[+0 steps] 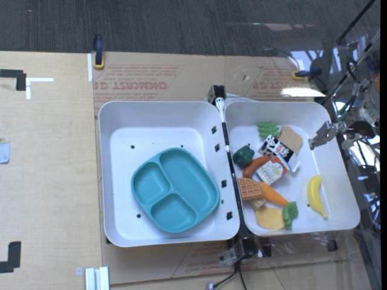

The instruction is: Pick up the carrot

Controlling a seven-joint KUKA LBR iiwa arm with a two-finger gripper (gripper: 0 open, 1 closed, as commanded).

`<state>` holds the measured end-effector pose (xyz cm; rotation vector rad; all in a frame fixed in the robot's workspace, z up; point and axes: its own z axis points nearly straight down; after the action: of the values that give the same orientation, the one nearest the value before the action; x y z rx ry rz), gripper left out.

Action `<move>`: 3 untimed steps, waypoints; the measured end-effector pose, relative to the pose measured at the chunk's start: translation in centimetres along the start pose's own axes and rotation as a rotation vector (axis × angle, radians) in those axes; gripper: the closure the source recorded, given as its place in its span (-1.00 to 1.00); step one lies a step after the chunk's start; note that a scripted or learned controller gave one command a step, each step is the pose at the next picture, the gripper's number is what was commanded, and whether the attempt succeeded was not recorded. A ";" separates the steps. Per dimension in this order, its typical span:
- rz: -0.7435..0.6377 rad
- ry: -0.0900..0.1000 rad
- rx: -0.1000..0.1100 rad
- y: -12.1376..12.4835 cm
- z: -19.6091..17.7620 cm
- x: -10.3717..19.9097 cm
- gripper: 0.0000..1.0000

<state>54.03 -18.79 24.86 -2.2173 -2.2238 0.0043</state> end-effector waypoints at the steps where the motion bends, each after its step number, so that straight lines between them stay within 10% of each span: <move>1: -0.246 0.000 -0.004 -1.8 15.7 2.1 -1.00; 2: -0.244 0.001 -0.002 -6.2 15.7 8.5 -1.00; 3: -0.008 -0.001 -0.003 0.3 5.7 11.7 -1.00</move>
<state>54.24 -7.10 19.12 -2.2107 -2.2349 0.0017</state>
